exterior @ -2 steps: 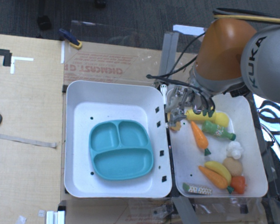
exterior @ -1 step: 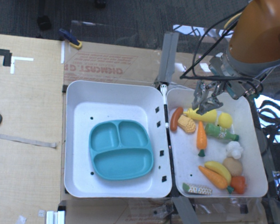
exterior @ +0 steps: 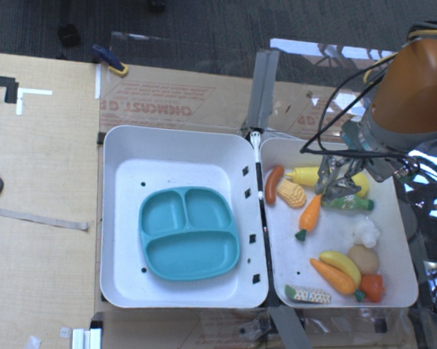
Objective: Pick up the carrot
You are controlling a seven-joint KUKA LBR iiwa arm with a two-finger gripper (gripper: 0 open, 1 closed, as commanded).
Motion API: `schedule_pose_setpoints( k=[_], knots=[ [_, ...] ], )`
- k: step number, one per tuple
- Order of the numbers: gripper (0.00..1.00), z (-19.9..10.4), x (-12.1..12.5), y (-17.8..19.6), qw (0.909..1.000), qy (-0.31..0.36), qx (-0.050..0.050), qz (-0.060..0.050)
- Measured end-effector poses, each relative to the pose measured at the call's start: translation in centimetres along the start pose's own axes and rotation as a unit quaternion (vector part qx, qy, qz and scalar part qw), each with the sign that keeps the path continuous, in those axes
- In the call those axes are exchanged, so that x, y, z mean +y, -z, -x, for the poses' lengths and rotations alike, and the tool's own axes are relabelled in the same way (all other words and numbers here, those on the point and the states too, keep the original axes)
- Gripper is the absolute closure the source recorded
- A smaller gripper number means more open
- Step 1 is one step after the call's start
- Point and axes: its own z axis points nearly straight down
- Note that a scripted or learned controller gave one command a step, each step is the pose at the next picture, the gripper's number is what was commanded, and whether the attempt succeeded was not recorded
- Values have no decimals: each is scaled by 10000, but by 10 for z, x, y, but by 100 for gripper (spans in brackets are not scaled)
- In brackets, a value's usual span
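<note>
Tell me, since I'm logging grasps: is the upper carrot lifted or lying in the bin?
Lying. The carrot rests slanted on the right bin's floor, the gripper just above its top end, not gripping it.

Arm: reached in from the right, orange band uppermost, wrist angled downward, hand point(exterior: 336, 188) lowered, dark fingers pointing down.

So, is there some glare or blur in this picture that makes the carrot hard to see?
In the camera view, strong glare whitens the right bin near its right wall, and a pale item there is washed out. The carrot under the gripper stays sharp and evenly lit. The gripper looks dark and slightly soft.
</note>
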Motion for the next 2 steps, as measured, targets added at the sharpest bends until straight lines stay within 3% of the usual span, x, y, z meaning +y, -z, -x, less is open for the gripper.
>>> schedule_pose_setpoints(
  k=[1,2],
  knots=[
    [100,-64,60,-71,9985,-554,4,0],
    [100,-35,68,82,9877,-1561,-14,-11]
  ],
)
